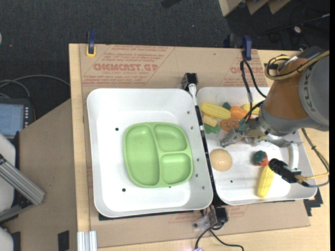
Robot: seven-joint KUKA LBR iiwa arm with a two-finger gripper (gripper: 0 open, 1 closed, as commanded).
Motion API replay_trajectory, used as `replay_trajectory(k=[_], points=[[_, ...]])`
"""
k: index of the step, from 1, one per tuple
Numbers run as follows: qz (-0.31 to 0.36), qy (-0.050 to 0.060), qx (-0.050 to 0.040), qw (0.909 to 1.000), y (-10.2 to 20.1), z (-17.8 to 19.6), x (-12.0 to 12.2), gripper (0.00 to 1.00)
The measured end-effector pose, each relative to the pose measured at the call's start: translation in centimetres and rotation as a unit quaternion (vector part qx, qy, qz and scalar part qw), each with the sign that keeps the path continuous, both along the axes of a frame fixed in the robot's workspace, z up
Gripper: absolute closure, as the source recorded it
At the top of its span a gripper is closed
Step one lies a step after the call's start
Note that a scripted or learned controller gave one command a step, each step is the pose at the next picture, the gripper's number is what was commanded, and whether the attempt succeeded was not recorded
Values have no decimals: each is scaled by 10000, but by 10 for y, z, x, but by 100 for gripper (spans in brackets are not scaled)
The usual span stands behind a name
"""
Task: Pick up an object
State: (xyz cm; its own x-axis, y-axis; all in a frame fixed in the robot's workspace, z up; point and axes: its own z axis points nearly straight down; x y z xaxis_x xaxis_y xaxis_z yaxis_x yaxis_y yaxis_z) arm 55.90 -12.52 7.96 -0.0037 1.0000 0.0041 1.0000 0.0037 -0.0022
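Under both bins (99, 156), "CHEMCAST GP" lettering (124, 67)

Robotics lab: clamped bench (157, 61), 2 bins (104, 140), cables (31, 85).

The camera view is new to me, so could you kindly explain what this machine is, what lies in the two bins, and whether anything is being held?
This is one picture from a camera fixed above a bench, looking down at a slant. The grey and orange shape on the right is a robot arm; its gripper reaches into the right bin. That bin holds toy food: two corn cobs, a beige egg-shaped piece, a small red and green piece and orange pieces. The left bin holds a green divided plate. Whether the gripper holds anything cannot be told from here.
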Motion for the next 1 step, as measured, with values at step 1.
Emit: replay_trajectory(k=[1], points=[[-3,-47,-29,10000,5,7,53,0]])
